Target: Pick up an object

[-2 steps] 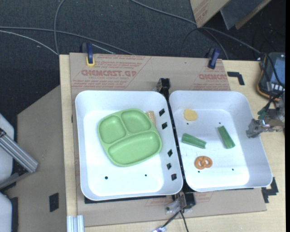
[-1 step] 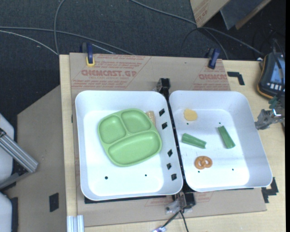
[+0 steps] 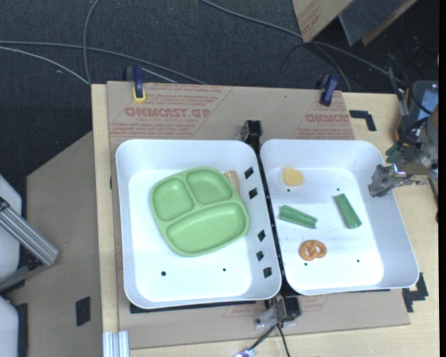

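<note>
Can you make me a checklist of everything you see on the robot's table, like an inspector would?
Surface: wooden bench bearing two white bins side by side, left bin and right bin.
Job's things: in the right bin, a yellow round piece, two green sticks and an orange pretzel shape, all lying apart.
Clutter: green divided plate in the left bin, with a small tan thing at its upper right edge.
Grippers: gripper at the right bin's right rim, holding nothing that I can see.
Cables: thin cables on the dark floor behind the bench.
Surroundings: blue clamps on the bench's far edge; cardboard at top.
</note>
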You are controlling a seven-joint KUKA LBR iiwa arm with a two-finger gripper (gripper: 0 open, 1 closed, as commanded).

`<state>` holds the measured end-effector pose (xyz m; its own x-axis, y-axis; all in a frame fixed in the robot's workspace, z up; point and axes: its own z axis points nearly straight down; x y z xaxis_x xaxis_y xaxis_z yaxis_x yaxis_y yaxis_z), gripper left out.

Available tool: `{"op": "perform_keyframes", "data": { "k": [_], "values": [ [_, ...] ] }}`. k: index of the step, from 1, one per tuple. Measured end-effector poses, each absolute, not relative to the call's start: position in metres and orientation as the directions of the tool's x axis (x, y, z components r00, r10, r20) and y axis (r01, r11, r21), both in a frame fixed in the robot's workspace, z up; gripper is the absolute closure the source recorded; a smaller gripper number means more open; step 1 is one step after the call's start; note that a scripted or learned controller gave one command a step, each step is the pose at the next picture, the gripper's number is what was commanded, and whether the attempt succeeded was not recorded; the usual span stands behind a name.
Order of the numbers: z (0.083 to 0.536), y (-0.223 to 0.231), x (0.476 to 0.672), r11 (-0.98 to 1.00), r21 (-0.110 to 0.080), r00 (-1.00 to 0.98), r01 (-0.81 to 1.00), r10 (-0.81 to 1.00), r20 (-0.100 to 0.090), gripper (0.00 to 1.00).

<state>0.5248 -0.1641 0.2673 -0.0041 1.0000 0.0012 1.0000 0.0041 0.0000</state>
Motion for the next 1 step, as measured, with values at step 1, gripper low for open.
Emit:
{"op": "perform_keyframes", "data": {
  "k": [1],
  "values": [
    [0.2692,-0.1083,0.5172,0.006,-0.002,-0.006,1.000,1.000,0.003,1.00]
  ]
}}
